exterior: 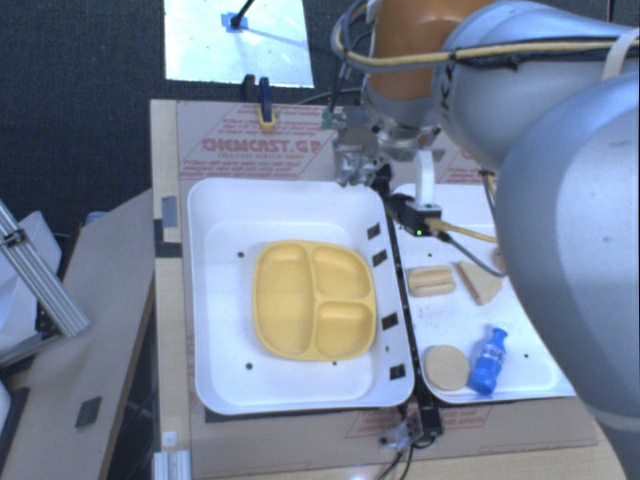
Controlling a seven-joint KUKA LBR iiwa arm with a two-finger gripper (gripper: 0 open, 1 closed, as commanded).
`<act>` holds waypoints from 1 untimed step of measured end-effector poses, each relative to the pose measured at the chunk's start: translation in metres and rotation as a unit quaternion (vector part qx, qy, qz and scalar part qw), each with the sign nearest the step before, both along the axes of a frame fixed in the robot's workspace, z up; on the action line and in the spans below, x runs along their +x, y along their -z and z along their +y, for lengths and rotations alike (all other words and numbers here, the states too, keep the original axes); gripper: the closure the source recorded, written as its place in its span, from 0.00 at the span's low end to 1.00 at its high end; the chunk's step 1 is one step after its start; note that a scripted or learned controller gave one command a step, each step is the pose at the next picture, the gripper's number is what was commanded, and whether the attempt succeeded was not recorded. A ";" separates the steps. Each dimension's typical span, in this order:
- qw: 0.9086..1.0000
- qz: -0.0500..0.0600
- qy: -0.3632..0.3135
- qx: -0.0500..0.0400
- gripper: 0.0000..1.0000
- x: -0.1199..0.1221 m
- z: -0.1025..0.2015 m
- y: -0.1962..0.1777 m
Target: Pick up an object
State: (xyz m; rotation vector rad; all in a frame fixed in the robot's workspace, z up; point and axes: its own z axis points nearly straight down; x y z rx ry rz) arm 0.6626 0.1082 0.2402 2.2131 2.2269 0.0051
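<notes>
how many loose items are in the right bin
4: a tan ridged block near the divider, a tan wedge beside it, a tan round disc at the front, a blue plastic bottle next to it. The arm may hide more.

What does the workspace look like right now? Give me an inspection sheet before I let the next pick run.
Surface: two white bins side by side, left bin and right bin, on a bench.
Job's things: yellow divided plate lies flat in the left bin; tan block, tan wedge, round tan disc and blue bottle lie in the right bin.
Clutter: nothing seen.
Gripper: gripper sits above the bins' far edge near the divider; finger state unclear.
Cables: yellow cable runs over the right bin.
Surroundings: white sheet beyond the bench.
</notes>
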 end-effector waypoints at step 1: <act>1.000 0.001 0.001 0.000 0.00 -0.001 -0.001 0.000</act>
